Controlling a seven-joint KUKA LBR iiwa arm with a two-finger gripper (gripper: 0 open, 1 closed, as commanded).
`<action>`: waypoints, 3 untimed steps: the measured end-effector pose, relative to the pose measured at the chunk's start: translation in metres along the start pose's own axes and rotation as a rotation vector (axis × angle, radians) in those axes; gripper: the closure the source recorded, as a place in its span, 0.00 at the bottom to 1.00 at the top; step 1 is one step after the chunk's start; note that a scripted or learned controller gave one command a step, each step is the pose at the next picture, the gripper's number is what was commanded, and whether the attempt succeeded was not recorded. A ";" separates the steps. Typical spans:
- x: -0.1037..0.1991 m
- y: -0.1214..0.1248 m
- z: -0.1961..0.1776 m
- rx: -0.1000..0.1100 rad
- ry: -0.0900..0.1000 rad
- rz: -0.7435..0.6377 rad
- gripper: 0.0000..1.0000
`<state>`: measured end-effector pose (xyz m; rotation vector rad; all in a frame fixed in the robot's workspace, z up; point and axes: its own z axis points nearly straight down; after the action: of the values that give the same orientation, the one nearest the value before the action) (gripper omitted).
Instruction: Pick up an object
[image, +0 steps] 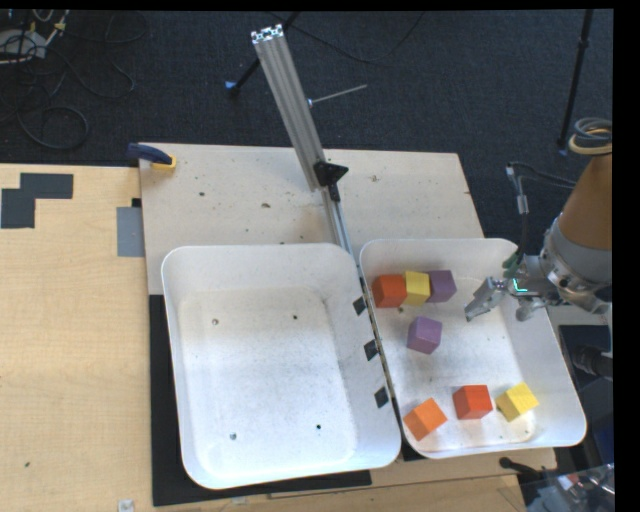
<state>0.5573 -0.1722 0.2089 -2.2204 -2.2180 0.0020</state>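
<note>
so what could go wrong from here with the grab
1. The red cube, yellow cube and purple cube sit packed in a row, so the gripper may find no room beside the one it goes for.
2. The other yellow cube lies close to the right bin wall, which could block a finger.

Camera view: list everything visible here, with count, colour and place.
bins: 2, white, side by side; left bin, right bin
top row of cubes: 3, red, yellow, purple, right bin's far left
lone purple cube: 1, right bin's middle
near-edge cubes: 3, orange, red, yellow
metal rail: 1, silver, behind the bins
clamp: 1, blue and yellow, bench's far left corner
arm: 1, right edge
tool: 1, over right bin's far right
</note>
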 end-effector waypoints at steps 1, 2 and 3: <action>-0.010 -0.001 0.052 0.005 0.001 0.000 0.00; -0.013 0.004 0.113 0.005 0.001 0.001 0.00; -0.013 0.004 0.117 -0.001 0.000 0.005 0.00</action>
<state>0.5608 -0.1853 0.0917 -2.2259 -2.2133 0.0016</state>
